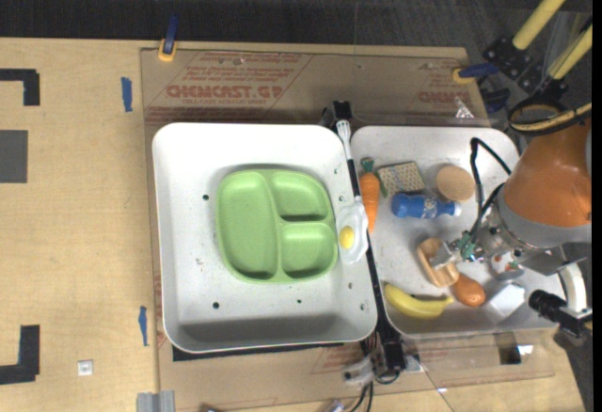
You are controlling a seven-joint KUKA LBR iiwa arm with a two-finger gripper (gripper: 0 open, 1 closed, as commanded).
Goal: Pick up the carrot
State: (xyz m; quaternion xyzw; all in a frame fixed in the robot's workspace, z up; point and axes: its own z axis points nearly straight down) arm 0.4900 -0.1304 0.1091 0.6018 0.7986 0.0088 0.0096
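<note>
End effector of the grey KUKA arm, reaching in from the right beneath its orange wrist band, hangs low over the right-hand white bin, in the clutter toward that bin's near right; wiring and metal parts mask its tips, and whether it is open or closed cannot be told from this angle, nor does anything show between them. Its target, the carrot, lies at the opposite side of the same bin, pressed close to the left wall that divides the two bins, its orange body running roughly along that wall with the green top pointing to the bin's far edge. That puts the carrot well to the left of the end effector and somewhat farther back, with a blue bottle-like toy lying crosswise between the two. Nearer the end effector sit a tan, bread-like piece, a small orange round item and a banana along the bin's near wall; a tan ball and a speckled square rest toward the far wall. A green divided plate occupies the left bin, with a fried-egg toy draped at that bin's right rim. Judged from this layout, the pick has not begun: the arm must travel left across the bin, and a grasp across the carrot's narrow width looks tight against the wall.
</note>
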